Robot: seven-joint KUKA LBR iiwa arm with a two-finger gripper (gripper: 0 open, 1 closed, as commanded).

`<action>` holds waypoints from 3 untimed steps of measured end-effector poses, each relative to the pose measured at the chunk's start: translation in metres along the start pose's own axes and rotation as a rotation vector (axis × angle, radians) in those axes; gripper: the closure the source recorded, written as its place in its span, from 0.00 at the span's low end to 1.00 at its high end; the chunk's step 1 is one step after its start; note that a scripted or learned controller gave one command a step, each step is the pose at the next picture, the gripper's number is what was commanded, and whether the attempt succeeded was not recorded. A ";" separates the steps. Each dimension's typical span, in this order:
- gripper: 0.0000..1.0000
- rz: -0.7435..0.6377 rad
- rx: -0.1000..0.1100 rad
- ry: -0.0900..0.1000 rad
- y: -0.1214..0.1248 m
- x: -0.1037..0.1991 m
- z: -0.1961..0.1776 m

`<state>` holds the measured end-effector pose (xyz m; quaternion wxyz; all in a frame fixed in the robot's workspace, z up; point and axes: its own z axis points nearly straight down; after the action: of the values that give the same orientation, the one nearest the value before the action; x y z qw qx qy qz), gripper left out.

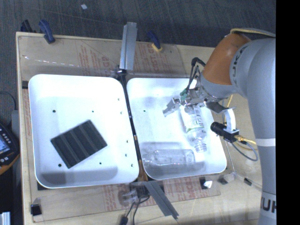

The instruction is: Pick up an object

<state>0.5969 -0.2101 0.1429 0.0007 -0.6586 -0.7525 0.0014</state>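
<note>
While clear plastic bottles (193, 125) lie rightward, ridged black slab (78, 143) lies left.

Grey arm (255, 78) reaching from right, orange-banded wrist bent down, end effector (180, 103) low

This is a robotics lab or test cell. A wooden tabletop (28, 69) stands on dark carpet (140, 8), with blue clamps (46, 30) gripping its far edge. Two white bins (42, 93) sit side by side on it. A grey and orange industrial arm (243, 64) reaches in from the right, cables (246, 146) trailing, and a handheld control pendant (5, 146) lies at the left edge.
</note>
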 end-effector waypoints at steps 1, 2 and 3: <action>0.00 0.000 0.000 0.000 0.000 0.000 0.000; 0.00 0.000 0.000 0.000 0.000 0.000 0.000; 0.00 0.000 0.000 0.000 0.000 0.000 0.000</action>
<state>0.5969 -0.2101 0.1429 0.0006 -0.6586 -0.7525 0.0014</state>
